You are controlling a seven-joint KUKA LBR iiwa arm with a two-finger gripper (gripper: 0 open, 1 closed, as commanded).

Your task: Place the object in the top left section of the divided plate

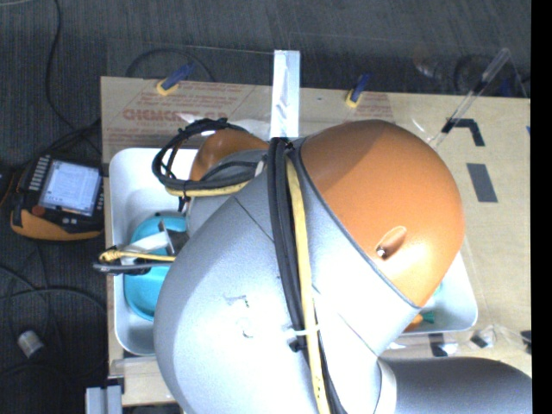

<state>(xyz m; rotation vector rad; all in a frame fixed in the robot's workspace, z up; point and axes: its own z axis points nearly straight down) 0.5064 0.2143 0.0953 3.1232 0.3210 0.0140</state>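
The grey arm with its orange band (379, 205) covers most of both bins and hides the gripper. At the left bin (129, 179) a piece of a blue plate (147, 287) shows below the arm's cables, with a thin yellow and dark item (134, 257) lying across its upper edge. The plate's sections are hidden under the arm.
The white divider post (285, 93) stands at the back between the bins. A small orange bit (416, 320) peeks out in the right bin (461, 304). Black cables (185, 149) loop over the left bin's back. A handheld device (60, 197) lies off the bench at left.
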